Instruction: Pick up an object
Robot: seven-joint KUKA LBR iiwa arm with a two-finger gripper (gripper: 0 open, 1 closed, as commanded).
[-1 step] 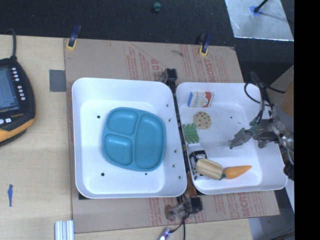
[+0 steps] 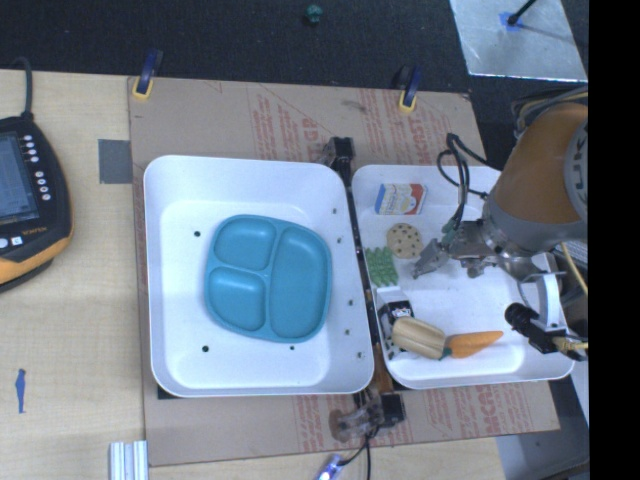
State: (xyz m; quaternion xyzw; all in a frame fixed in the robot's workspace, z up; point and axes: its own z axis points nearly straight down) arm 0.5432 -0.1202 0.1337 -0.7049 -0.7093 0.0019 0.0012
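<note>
Gripper [image 2: 432,259] fingers are seen hanging over the right bin [image 2: 500,373], spread apart with nothing between them. At 9 o'clock from it a cookie [image 2: 403,238] and a green piece [image 2: 381,265] are found; at 11 o'clock, a small carton [image 2: 400,199]. At 6 o'clock a bread roll [image 2: 418,337] touches a carrot [image 2: 473,343]. A blue divided plate [image 2: 268,278] lies in the left bin [image 2: 170,268].

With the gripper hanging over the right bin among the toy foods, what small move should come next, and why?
Probably a short drop toward the cookie: the gripper hangs just beside it in the right bin with nothing visibly between its jaws, and the carrot lies farther off.
</note>
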